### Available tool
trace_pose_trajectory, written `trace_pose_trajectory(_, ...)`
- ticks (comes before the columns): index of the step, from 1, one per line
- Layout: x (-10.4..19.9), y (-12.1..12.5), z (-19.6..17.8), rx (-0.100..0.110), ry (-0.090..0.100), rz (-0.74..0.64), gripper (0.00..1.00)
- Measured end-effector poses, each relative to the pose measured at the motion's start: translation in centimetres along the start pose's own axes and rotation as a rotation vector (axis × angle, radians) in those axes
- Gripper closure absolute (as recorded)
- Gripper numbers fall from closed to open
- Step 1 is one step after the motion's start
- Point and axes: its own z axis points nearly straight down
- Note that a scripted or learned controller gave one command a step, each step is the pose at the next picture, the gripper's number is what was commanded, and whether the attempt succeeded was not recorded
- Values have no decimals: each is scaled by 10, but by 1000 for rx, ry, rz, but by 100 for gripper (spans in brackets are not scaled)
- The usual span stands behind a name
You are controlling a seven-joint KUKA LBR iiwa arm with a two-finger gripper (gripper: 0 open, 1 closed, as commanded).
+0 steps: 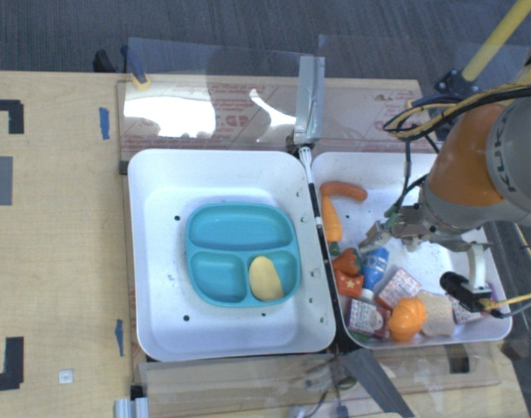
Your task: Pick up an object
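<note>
The grey arm with its orange band reaches into the right shallow white bin [506, 331], its jaws [379, 234] low over a cluttered pile, just above a small blue-and-white bottle [375, 263]; whether they are released or clenched I cannot tell. This looks like the approach step. Next, the jaws must settle squarely on one item. A yellow potato-shaped toy [265, 279] lies in the teal divided tray [239, 229] in the left bin [152, 233].
</note>
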Motion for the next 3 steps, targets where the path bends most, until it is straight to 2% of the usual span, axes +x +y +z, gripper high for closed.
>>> trace_pose_trajectory(1, 0, 1, -10, -3, 0, 1, 100)
trace_pose_trajectory(2, 0, 1, -10, -2, 0, 1, 0)
trace_pose_trajectory(3, 7, -12, 11, 4, -2, -120, 0)
